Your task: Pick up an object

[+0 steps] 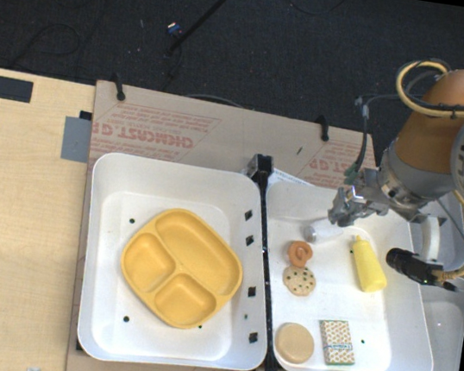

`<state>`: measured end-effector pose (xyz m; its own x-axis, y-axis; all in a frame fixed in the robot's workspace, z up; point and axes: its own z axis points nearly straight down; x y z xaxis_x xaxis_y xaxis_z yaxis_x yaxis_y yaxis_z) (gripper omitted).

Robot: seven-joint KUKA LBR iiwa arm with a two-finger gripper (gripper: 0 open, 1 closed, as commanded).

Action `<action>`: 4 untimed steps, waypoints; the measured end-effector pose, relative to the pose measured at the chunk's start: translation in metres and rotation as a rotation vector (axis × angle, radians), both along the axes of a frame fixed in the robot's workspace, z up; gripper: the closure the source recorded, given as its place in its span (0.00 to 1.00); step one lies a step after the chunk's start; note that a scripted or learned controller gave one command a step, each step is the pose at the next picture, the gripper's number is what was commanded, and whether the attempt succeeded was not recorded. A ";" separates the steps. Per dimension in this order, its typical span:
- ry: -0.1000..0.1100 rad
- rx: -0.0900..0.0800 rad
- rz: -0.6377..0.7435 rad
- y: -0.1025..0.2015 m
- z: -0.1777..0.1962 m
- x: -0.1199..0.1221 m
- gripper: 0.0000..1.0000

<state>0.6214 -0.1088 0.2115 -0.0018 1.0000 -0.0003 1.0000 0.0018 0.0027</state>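
Gripper low over the right bin, near its back wall; finger state impossible to tell. Just below it, a small grey piece and an orange ring, with a speckled cookie beneath. Yellow bottle right of the ring. Tan disc and patterned box further forward. Yellow divided plate left of the ring, in the left bin.

Yellow divided plate, yellow bottle, speckled tan cookie, orange ring, white bins.

Robotics lab: arm over bench bins.
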 end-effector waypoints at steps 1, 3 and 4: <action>0.000 -0.001 0.001 -0.007 0.047 0.006 1.00; 0.009 0.002 0.003 0.090 0.049 -0.054 1.00; 0.008 0.001 0.002 0.135 0.048 -0.074 1.00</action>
<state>0.5473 0.0263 0.2590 -0.0042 1.0000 0.0012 1.0000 0.0042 -0.0057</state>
